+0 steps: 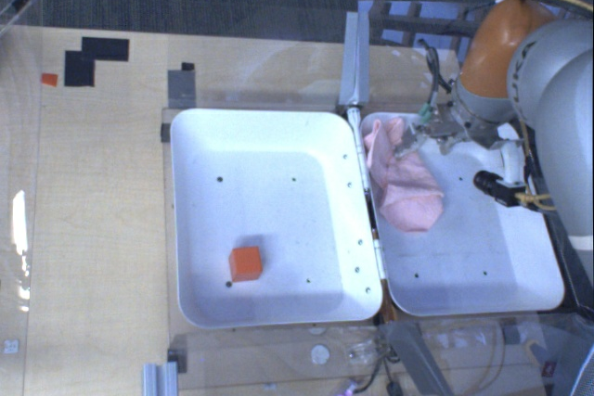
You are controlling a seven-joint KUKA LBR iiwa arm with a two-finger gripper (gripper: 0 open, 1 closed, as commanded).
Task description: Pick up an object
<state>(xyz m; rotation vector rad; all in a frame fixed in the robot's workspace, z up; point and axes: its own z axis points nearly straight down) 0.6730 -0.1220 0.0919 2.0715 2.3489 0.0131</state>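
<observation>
A crumpled pink cloth lies in the right bin, against its left wall. My gripper reaches in from the right and is low over the cloth's upper end, touching or nearly touching it. An orange cube sits in the left bin, toward its front left, far from the gripper.
The grey arm with its orange band covers the right bin's back right corner. A metal rail stands behind the gap between the bins. Black blocks and a small orange piece lie on the bench at far left.
</observation>
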